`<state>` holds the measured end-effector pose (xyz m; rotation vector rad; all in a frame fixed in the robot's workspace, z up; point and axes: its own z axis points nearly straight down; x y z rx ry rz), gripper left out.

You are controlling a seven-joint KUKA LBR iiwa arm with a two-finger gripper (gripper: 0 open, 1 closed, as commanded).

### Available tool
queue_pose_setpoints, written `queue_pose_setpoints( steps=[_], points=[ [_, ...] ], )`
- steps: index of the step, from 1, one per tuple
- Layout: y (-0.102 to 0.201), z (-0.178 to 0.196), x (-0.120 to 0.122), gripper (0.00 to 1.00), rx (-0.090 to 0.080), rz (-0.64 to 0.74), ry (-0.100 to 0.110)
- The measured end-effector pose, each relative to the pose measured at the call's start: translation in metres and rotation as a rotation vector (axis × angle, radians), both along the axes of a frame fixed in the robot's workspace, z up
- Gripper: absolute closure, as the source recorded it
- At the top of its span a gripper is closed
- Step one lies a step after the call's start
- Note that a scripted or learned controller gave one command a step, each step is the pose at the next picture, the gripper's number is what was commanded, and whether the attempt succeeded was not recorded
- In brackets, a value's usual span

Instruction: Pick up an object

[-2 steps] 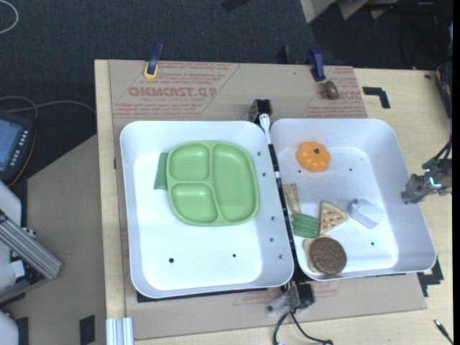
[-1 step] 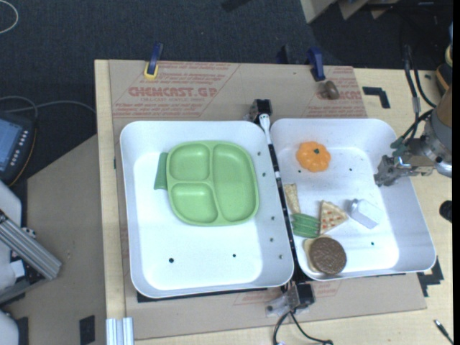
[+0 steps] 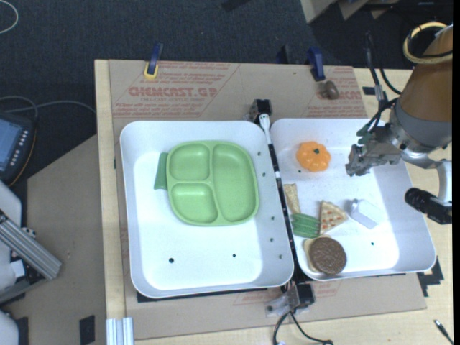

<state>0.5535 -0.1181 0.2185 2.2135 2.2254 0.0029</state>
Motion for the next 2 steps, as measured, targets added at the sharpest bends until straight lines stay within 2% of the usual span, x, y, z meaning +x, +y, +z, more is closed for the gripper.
queue_pose_setpoints(
  steps=[2],
  points=[
    [0.087, -0.007, 0.052, 1.00, 0.001, 0.000, 0.000]
  ],
)
